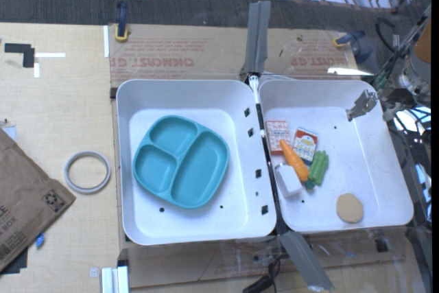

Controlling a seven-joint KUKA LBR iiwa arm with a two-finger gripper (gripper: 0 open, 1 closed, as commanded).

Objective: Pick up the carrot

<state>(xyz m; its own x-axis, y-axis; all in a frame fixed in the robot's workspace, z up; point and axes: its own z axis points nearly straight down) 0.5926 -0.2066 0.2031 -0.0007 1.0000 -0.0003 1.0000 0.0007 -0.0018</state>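
Orange tapered carrot [293, 158] lies ungrasped; my metal end effector [359, 106], grip state I cannot tell, must next descend leftward onto it.

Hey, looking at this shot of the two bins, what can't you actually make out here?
- Gripper: small and blurred in the camera view, so whether it is open or shut is unclear.
- Arm: cut off by the right edge.
- Carrot: its lower end lies against the white block; which one is on top is unclear.
- The two small packets: print too small to read.
- Cardboard box: cut off by the left edge.
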